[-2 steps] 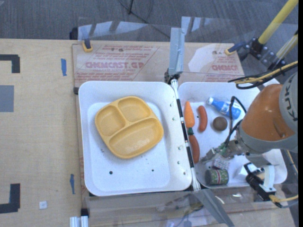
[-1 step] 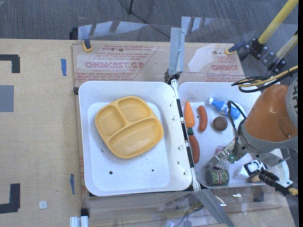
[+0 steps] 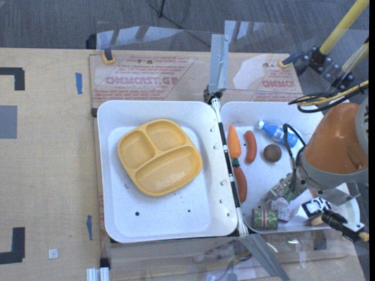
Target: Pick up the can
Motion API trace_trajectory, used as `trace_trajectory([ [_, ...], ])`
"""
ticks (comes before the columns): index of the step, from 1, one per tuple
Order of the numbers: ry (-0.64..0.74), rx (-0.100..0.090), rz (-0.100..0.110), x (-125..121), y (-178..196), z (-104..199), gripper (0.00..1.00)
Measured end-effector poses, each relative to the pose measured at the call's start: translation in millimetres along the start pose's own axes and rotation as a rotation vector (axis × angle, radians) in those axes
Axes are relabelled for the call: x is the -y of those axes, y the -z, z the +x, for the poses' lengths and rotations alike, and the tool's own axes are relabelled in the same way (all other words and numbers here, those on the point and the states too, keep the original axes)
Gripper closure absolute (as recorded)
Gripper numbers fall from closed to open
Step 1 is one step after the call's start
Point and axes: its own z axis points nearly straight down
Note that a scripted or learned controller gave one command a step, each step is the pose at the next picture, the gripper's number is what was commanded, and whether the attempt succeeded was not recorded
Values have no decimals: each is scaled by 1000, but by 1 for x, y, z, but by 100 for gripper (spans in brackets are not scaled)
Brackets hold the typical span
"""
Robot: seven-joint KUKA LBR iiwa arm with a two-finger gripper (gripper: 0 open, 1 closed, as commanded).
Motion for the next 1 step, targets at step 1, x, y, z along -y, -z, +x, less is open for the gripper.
trace_trajectory([
  [1,147,8,1,-32,94,54,100],
])
